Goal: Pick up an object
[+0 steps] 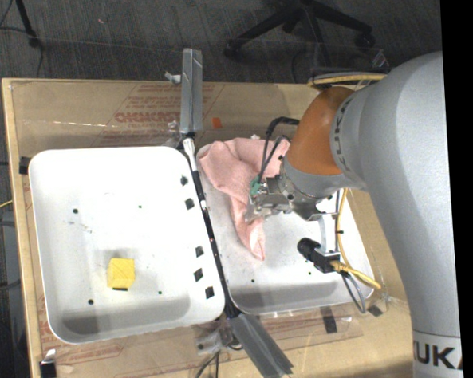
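The arm (394,158) looms over the right bin (294,288). Left of that bin's left wall lies the left bin (76,186), a yellow block (121,273) inside. The pink cloth (235,184) — draped in the right bin's far-left corner, long axis running toward its near side — lies directly beneath the gripper (263,198); whether the gripper has hold of it I cannot tell.

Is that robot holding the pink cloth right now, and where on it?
It cannot be told. The tool sits right on the pink cloth in the right bin, near the cloth's middle, but a grip isn't visible.
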Available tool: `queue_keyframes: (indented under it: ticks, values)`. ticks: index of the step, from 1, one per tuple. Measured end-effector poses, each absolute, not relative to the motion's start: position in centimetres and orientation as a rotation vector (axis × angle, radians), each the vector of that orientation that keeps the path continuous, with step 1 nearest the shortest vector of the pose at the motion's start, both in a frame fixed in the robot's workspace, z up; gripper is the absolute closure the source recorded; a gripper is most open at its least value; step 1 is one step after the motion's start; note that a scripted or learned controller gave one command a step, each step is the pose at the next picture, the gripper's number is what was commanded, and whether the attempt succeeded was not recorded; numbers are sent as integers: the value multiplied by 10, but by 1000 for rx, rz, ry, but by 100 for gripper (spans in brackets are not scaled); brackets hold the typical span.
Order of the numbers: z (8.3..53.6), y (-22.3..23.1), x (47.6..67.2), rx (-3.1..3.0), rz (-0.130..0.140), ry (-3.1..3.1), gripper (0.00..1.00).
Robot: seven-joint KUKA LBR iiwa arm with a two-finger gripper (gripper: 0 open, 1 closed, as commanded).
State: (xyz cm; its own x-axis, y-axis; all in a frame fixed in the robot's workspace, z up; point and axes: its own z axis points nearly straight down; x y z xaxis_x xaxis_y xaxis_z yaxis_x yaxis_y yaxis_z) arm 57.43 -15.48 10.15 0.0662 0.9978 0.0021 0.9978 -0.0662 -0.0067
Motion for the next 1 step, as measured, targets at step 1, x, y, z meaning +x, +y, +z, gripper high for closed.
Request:
queue_keyframes:
  ticks: [1]
  values:
    - [242, -121, 532, -2085, 2, -2347, 100]
